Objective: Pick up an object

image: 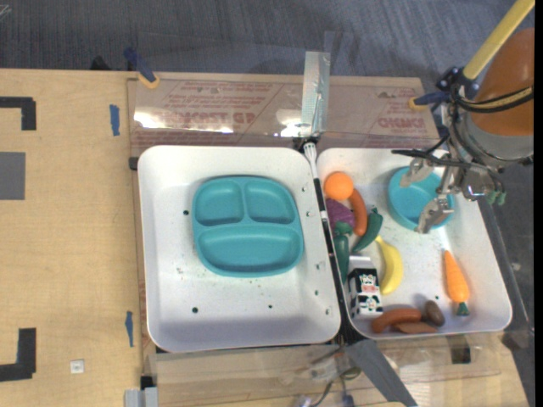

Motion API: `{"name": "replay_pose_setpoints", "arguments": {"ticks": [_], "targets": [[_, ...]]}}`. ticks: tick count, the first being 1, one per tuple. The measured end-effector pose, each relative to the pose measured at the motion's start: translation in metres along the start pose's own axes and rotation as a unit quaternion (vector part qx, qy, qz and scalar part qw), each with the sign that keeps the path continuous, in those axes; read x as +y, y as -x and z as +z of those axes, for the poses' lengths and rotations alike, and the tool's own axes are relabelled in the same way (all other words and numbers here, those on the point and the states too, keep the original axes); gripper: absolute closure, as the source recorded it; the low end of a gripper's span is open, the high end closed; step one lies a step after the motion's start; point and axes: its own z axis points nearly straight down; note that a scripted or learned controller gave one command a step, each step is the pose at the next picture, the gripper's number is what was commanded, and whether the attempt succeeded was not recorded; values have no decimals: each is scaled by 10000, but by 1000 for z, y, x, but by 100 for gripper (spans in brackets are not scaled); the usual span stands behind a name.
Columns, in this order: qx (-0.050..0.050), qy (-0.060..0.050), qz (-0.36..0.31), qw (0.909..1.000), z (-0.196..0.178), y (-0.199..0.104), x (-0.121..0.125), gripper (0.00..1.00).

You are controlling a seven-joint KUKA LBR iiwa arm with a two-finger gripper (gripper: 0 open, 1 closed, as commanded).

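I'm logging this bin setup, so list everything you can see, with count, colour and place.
Shallow white plastic bins: two, side by side on the bench.
Teal divided plate: one, left bin.
Teal bowl: one, right bin, top.
Orange ball: one, right bin, upper left.
Yellow banana: one, right bin, middle.
Orange carrot: one, right bin, right side.
Red-brown sausage: one, right bin, bottom.
Black-and-white carton: one, beside the banana.
Gripper: one, grey, over the bowl.

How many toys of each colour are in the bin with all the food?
Orange: 3, ball, carrot, long piece
Yellow: 1, banana
Teal: 1, bowl
Green: 2, pieces
Purple: 1
Red-brown: 2, sausage, brown piece
Black-and-white: 1, carton
Total: 11
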Motion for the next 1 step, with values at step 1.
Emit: {"name": "replay_pose_setpoints", "arguments": {"ticks": [1], "targets": [[-19,-3,-486,9988,98,-54,6,0]]}}
